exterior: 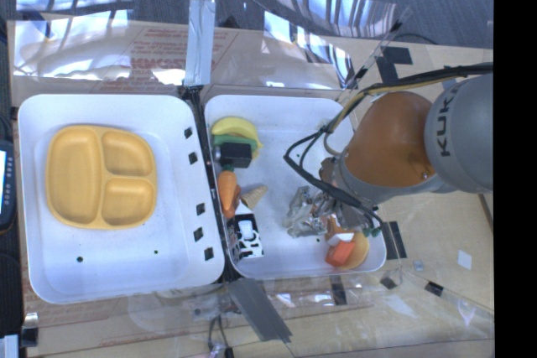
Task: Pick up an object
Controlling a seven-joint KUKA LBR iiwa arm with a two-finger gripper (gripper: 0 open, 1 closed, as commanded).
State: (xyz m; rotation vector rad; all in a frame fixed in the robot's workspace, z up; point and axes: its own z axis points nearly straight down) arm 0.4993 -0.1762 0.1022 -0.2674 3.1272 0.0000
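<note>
My gripper (309, 214) reaches down into the right bin (285, 106), near its front right part, under the orange band of the arm. Its metal fingers sit low over the bin floor, just left of a red and orange toy piece (346, 251) in the front right corner. Along the bin's left wall lie a yellow banana-like toy (235, 128), a black block (236, 153), an orange carrot (227, 192), a small cream cone (255, 194) and a black and white box (246, 237). I see nothing clearly between the fingers.
The left bin (50, 264) holds a yellow divided plate (101, 176). Black cables loop from the wrist over the right bin's middle. Strips of tape and shiny plastic lie around the bins on the cardboard bench.
</note>
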